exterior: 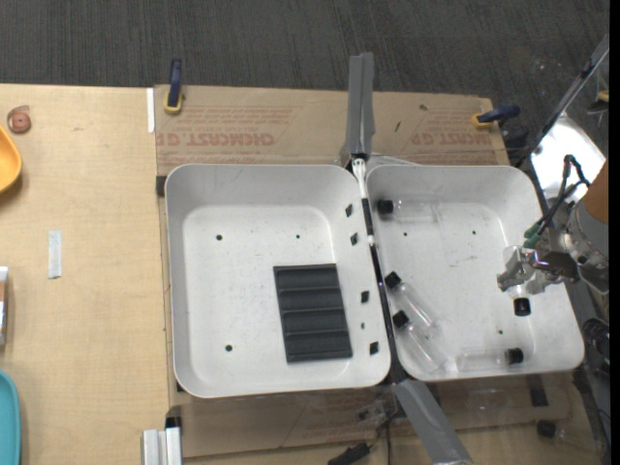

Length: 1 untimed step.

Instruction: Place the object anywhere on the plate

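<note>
- Lower edge of the frame: a grey bar [434,432] slants out from under the seam where the bins meet. A teal rim [6,420] cuts the lower left corner.
- Left bin [194,260]: the plate [312,312], dark, ribbed and rectangular, lies flat, right of centre and toward the lower wall. Bare floor lies open to its left and above it.
- Right bin [465,187]: clear pieces with black caps are scattered about. One [409,310] is by the seam wall, one [489,360] is along the lower wall and one [385,206] is at the upper left. The middle of the floor is open.
- The end effector [521,271] hangs over the right bin's right side, with a small black cap [521,306] just below it. I cannot tell whether it is wide, narrow or holding anything.
- Worktop [87,201], left: a tape strip [54,255], an orange rim [6,163] and a reddish disc [17,119].
- Top: cardboard [320,124] carries red print, upside down, which seems to read "CHEMCAST GP". Clamps [174,90] pin its corners, and a grey post [360,105] stands at the seam.
</note>
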Each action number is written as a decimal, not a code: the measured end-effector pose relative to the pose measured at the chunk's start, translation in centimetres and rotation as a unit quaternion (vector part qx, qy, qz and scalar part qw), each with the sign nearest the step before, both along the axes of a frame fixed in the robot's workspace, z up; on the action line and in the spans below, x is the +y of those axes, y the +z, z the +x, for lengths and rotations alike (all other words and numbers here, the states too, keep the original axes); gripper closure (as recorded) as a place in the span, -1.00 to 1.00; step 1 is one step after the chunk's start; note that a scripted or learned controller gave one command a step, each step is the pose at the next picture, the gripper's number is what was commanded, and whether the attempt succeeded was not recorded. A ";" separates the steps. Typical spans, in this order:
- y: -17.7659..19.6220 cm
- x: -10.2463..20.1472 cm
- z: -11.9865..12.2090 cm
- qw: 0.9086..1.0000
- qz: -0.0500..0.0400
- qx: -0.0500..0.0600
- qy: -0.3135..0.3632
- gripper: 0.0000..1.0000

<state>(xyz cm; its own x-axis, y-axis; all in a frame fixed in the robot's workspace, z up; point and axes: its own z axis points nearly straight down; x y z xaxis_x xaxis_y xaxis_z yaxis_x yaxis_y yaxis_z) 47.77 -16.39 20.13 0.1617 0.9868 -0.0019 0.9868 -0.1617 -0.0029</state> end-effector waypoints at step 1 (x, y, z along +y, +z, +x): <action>-2.8 5.6 -0.1 1.000 0.001 0.000 0.027 1.00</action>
<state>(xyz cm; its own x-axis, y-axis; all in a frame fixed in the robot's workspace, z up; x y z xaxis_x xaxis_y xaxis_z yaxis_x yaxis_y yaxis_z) 47.72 -10.82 17.29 0.1076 0.9942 -0.0006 0.9942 -0.1076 -0.0037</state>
